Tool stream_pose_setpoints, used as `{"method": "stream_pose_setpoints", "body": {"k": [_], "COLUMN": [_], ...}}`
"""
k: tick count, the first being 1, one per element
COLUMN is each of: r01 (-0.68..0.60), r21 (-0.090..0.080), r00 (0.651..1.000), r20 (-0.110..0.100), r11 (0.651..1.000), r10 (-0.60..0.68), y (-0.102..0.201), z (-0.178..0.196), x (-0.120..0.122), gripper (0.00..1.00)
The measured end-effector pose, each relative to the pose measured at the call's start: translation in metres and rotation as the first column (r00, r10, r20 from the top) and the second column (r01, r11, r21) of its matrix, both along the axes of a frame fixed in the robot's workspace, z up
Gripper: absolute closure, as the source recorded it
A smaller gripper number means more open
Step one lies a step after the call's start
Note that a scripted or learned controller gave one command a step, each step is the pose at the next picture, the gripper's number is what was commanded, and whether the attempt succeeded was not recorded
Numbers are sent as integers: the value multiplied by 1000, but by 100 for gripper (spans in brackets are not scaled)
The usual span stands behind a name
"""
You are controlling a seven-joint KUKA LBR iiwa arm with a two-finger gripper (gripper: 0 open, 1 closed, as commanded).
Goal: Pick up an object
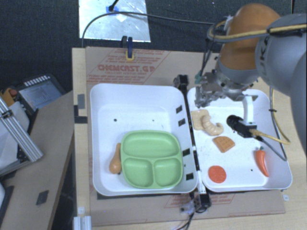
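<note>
**Inspector:** Position of the gripper point(203, 98)?

**Recorder:** Above the far left corner of the right bin point(240, 169), close to the divider between the two bins. Whether it is released or clenched cannot be told from this angle, and nothing is seen in its grasp.

**Inspector:** Objects in that bin?

**Recorder:** A pale curled food piece point(207, 122) lies just beneath the gripper, towards the near side. A brown cracker point(223, 143) sits near it, closer to the bin's middle. A red disc point(217, 174) lies by the near edge, and an orange carrot point(262, 162) lies along the right edge.

**Inspector:** Left bin point(139, 104)?

**Recorder:** A green divided plate point(151, 159) sits at the near edge. A tan piece point(115, 159) touches its left side.
</note>
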State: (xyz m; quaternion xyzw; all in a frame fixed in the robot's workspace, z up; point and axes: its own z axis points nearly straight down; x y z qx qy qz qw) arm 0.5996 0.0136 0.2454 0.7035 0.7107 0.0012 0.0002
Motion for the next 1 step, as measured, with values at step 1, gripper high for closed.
{"method": "stream_pose_setpoints", "body": {"k": [1], "r01": [1], "r21": [0], "r00": [1000], "r20": [-1], "r11": [1000], "r10": [-1], "y": [55], "z": [-7], "x": [-5], "gripper": [100]}}
